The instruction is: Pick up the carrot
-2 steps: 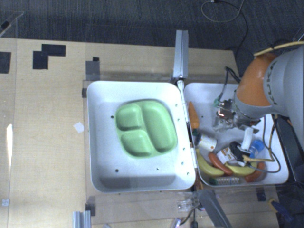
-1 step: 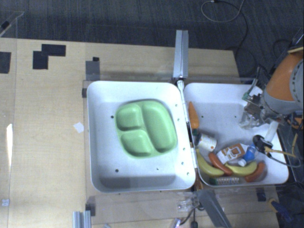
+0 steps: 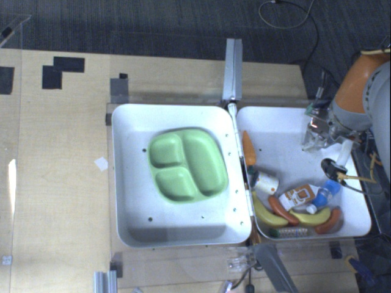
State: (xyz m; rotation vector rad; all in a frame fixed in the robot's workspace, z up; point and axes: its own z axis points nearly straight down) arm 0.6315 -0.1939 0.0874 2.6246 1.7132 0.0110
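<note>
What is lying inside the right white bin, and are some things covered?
The right bin holds the carrot along its left wall, plus a front pile: bananas, sausages, a small carton. Things overlap there, so lower parts are hidden.

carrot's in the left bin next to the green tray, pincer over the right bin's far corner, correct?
Not quite. The camera view shows the carrot in the right bin, against its left wall; the green tray sits alone in the left bin. The pincer part holds.

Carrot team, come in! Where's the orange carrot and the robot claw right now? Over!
Claw over right white bin's far right corner, nothing visibly held. Orange carrot lying against the divider wall, untouched. Small white cup beside carrot's near end.
</note>
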